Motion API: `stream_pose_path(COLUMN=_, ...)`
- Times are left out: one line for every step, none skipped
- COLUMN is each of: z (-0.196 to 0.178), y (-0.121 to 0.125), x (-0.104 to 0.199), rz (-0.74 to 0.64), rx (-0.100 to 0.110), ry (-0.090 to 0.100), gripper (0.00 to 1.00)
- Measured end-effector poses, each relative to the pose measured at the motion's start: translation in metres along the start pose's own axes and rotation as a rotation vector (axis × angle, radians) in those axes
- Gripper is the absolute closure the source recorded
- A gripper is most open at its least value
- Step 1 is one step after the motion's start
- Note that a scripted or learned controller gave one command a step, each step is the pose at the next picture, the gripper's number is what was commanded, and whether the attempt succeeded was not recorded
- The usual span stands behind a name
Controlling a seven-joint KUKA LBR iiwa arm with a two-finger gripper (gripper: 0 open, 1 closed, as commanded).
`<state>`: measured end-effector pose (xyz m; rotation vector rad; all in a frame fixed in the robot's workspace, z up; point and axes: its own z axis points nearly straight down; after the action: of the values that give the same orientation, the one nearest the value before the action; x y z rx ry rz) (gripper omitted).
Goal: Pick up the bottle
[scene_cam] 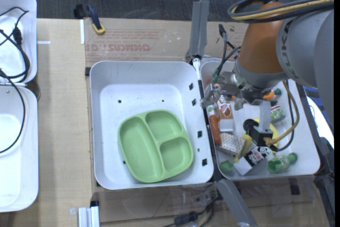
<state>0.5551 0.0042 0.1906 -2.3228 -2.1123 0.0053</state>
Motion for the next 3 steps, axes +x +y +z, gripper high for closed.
stream_pose_path(z=0.0, y=0.105, x=-0.015, rz=-0.009, rx=-0.001, ry=-0.002, gripper=0.0)
stream_pose_path(z=0.048, y=0.038, x=-0.134, rz=-0.092, rx=0.0, ry=0.0, gripper=0.0)
stream_pose_path(z=0.067, y=-0.068, x=-0.107, rz=-0.08, rx=0.0, ry=0.001, gripper=0.0)
